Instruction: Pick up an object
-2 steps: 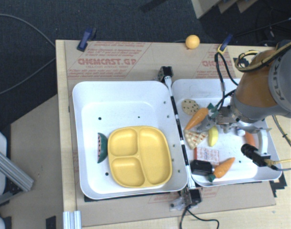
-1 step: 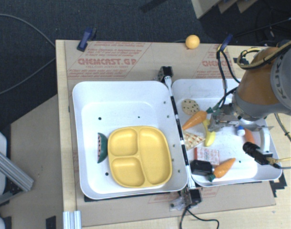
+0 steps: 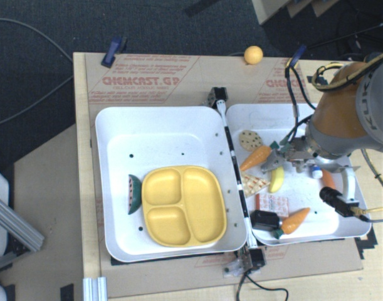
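Note:
The right bin (image 3: 266, 115) holds several toy foods: a carrot (image 3: 256, 158), a speckled cookie (image 3: 248, 140), a small yellow-green piece (image 3: 276, 180), a waffle (image 3: 254, 184), a pink-printed packet (image 3: 272, 203) and a second carrot (image 3: 296, 219) next to a black object (image 3: 264, 219). My gripper (image 3: 284, 160) hangs low over the bin's middle, between the upper carrot and the yellow-green piece, just above both. The wrist hides what lies right under it. Nothing shows held in it.
The left bin (image 3: 116, 137) carries a yellow divided plate (image 3: 182, 204) with a watermelon slice (image 3: 135, 193) at its left edge. An orange piece (image 3: 329, 179) lies under the arm. A small orange ball (image 3: 253, 54) rests at the bench's back edge, and a blue clamp (image 3: 111, 52) at the back left.

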Controlling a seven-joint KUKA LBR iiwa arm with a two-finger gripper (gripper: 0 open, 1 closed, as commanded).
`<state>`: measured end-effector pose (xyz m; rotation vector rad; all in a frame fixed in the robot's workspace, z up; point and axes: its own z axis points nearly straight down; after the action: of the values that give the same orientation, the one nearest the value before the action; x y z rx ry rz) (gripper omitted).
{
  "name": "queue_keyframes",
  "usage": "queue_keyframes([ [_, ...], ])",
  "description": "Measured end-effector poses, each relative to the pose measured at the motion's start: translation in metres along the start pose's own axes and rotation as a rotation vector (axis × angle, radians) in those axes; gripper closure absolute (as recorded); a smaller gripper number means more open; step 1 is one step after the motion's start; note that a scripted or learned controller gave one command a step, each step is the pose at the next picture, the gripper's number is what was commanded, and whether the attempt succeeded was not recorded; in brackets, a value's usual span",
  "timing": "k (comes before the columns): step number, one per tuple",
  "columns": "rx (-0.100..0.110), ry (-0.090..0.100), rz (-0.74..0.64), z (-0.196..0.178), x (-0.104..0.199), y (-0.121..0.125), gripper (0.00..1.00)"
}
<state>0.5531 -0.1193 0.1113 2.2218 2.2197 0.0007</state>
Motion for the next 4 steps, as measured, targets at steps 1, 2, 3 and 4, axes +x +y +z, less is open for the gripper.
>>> queue_keyframes([
  [1,-0.002,-0.001,0.000,-0.010,0.000,0.000,1.00],
  [2,-0.001,0.000,0.000,-0.010,0.000,0.000,0.00],
  [3,-0.004,-0.002,0.000,0.025,0.020,0.003,0.00],
  [4,-0.001,0.000,0.000,0.017,0.021,0.002,1.00],
])
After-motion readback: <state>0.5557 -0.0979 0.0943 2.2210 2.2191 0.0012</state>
